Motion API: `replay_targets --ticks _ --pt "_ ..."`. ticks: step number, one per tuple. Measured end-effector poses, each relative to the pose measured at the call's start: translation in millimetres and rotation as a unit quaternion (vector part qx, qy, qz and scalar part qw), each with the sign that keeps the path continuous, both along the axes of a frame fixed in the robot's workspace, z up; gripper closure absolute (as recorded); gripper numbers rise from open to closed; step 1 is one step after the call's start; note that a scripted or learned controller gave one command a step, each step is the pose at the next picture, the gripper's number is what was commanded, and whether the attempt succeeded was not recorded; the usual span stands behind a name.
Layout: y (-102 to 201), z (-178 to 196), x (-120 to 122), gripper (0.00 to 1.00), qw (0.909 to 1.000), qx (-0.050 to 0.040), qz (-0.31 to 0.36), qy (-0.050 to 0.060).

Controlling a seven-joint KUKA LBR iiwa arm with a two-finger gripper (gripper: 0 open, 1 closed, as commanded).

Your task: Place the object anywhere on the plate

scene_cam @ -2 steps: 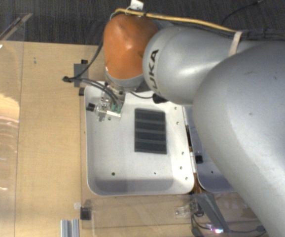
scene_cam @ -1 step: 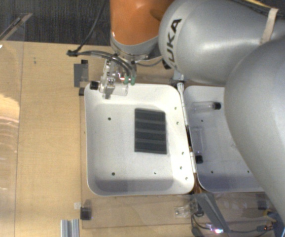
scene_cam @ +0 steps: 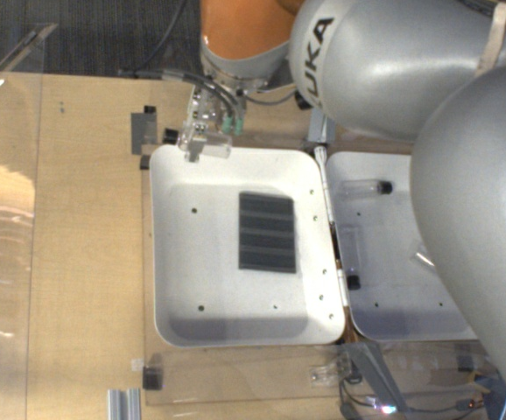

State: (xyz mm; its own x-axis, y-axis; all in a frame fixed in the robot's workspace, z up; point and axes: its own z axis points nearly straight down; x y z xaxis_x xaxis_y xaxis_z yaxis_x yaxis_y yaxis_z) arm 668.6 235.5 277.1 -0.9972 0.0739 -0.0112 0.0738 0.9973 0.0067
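On the surface [scene_cam: 69, 234], left bin [scene_cam: 174, 234] holds a dark ribbed rectangular plate [scene_cam: 267, 232], long axis running top-to-bottom in view. Tool [scene_cam: 202, 138] hangs over the bin's upper-left corner, so the plate lies down-right of it. Something small and pale sits at the tip; can't tell whether it's gripped.

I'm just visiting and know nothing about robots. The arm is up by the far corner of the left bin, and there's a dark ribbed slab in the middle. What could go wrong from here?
Three risks, as guesses:
1. The tool hangs over the rim of the left bin, so lowering there could strike the edge.
2. It is well off from the dark ribbed plate, so a release now would likely miss.
3. I cannot make out any object in the tool, so it may carry nothing.
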Motion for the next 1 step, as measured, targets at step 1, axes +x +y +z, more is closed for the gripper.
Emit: replay_targets --ticks 1 --pt "0.2 -18.0 -11.1 1.0 0.9768 0.0007 -0.214 0.003"
